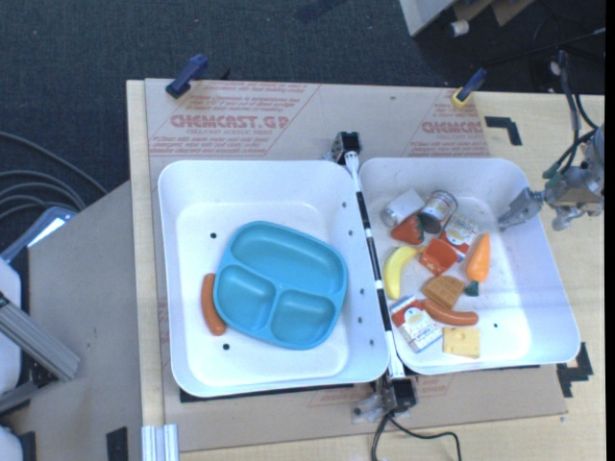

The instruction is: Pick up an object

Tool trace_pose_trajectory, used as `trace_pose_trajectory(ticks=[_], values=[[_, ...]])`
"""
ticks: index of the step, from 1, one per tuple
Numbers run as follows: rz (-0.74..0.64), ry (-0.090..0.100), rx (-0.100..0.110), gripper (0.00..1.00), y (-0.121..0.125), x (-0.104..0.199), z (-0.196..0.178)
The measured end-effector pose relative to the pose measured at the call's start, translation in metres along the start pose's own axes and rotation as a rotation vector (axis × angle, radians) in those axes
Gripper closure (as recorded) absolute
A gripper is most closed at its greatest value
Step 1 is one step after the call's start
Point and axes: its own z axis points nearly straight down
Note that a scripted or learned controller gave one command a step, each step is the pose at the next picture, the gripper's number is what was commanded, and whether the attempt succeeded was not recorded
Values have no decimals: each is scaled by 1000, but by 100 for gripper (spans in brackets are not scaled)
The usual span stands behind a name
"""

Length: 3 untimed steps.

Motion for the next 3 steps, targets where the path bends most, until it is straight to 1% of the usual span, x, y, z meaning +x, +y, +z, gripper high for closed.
trace_pose_trajectory(ticks=[1,2,3], values=[[0,0,1,0,-9,34,123],[0,-1,-1,100,-8,34,113],[-1,0,-1,100,-7,86,-6]])
